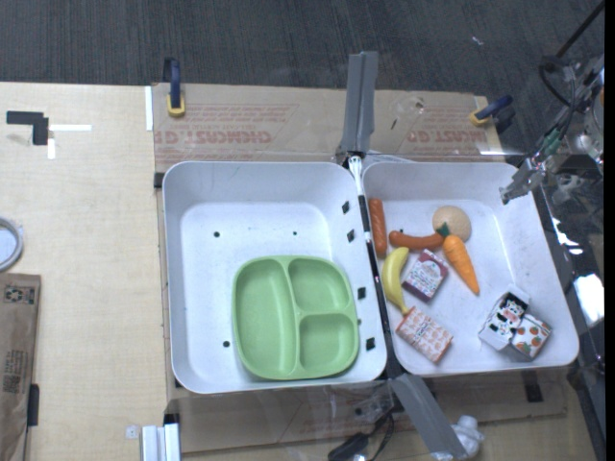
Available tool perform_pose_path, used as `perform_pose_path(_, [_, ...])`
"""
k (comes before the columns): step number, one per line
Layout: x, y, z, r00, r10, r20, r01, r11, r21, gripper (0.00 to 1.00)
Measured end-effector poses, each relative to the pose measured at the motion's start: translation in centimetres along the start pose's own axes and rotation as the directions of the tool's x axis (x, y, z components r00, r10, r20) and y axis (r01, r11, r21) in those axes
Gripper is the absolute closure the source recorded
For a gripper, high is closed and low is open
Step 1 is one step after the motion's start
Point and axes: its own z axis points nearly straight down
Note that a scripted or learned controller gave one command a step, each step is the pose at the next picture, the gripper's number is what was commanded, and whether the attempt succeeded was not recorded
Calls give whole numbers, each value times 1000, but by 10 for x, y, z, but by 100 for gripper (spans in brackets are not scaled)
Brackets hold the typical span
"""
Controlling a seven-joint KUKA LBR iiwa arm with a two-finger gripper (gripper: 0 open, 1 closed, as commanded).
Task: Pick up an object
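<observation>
Claw (519, 182) at bin's far-right rim, grip state unclear; carrot (461, 261) nearer-left of it, lying diagonally.

The arm (577, 113) stood at the far right of the camera view, at the upper right, beside the outer rim of the right-hand bin and clear of its floor. Cables and metal parts crowded around its wrist there, so its outline was hard to follow. A slim grey piece reached down and to the left from it, its tip at the rim of that bin. The gripper could not be made out clearly.
</observation>
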Motion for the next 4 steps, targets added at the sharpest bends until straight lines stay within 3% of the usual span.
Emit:
perform_pose_path(1, [0,0,0,1000,0,0,0,1000,0,0])
perform_pose_path(2, [12,-21,131,989,-150,0,150,989,-1,0])
perform_pose_path(3, [83,-53,144,966,-258,2,258,966,-4,0])
perform_pose_path(4, [111,-101,141,889,-458,12,458,889,-10,0])
